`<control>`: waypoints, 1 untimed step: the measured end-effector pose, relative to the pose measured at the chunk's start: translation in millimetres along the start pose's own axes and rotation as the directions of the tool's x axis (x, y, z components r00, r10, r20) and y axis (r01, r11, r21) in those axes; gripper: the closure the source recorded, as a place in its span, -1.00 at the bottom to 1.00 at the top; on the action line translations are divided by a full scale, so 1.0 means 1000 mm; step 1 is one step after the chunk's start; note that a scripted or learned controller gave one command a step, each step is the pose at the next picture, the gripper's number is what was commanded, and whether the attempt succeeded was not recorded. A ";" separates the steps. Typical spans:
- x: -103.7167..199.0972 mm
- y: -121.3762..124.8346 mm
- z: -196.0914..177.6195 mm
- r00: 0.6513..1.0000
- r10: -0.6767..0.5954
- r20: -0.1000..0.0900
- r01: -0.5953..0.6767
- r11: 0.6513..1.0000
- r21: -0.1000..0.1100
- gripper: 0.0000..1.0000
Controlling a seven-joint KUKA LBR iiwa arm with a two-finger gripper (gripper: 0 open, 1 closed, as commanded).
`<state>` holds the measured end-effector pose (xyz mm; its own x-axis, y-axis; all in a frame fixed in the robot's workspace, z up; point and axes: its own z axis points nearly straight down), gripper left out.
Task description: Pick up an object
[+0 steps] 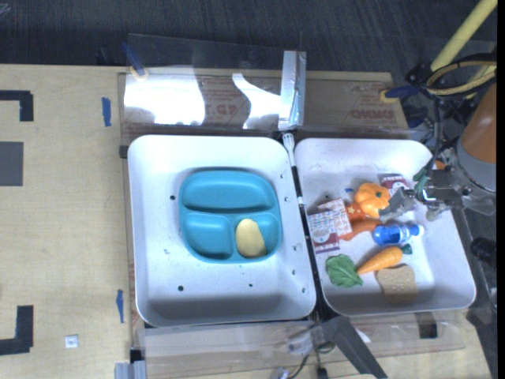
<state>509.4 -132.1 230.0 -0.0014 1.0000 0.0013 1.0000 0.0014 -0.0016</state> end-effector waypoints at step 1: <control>0.029 0.037 0.075 0.998 0.058 0.000 -0.058 0.998 0.005 -1.00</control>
<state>546.1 -103.4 155.1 0.0562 0.9984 0.0015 0.9984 -0.0562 -0.0066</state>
